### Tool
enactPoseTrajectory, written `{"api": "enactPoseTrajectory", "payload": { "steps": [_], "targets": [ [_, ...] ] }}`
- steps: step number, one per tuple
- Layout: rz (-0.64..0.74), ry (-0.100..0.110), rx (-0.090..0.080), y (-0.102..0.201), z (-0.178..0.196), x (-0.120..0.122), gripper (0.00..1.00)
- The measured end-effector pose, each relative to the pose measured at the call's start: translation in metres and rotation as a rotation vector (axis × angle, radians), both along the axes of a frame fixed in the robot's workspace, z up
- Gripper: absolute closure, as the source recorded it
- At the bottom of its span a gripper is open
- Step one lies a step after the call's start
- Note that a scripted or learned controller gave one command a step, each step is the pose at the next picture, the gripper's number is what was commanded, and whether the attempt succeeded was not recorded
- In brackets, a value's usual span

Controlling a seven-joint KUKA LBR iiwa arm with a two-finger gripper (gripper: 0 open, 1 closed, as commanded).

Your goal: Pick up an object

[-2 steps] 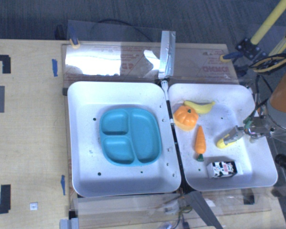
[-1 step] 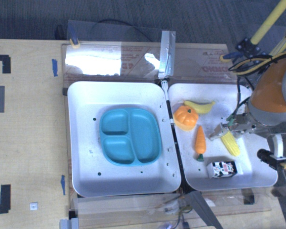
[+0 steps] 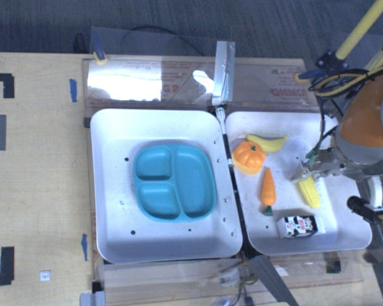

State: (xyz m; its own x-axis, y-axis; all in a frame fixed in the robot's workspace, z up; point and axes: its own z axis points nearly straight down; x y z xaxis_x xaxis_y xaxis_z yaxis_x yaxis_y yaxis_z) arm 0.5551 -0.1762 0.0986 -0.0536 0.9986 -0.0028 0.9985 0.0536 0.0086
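In the left bin (image 3: 108,190) lies a blue divided plate (image 3: 175,182), flat and alone, in the middle of the white floor. The right bin (image 3: 345,231) holds the small things: an orange pumpkin (image 3: 249,157) touching a yellow banana (image 3: 268,143) near the back, an orange carrot (image 3: 268,190) just in front of them, a black and white carton (image 3: 299,225) near the front wall, and a yellow corn cob (image 3: 309,190) toward the right side.

The arm (image 3: 364,123) comes in from the right, and its gripper (image 3: 316,166) is low over the right bin, just above the upper end of the corn cob. I think the step in hand is the approach to a grasp, and the corn cob seems the likely target. Nothing looks lifted yet; all the toys appear to rest on the bin floor. The next move probably calls for a short descent, so that the corn cob comes between the two sides of the gripper, then a closing and a straight lift.

The gripper is small, dark and mixed with cables, so I cannot tell its state. Whether it already touches the corn cob is also unclear.
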Motion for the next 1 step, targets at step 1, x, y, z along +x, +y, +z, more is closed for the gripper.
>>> {"api": "enactPoseTrajectory", "payload": {
  "steps": [1],
  "targets": [
    [0.03, -0.002, 0.002, 0.066, 0.1078, 0.0014, 1.0]
  ]
}}
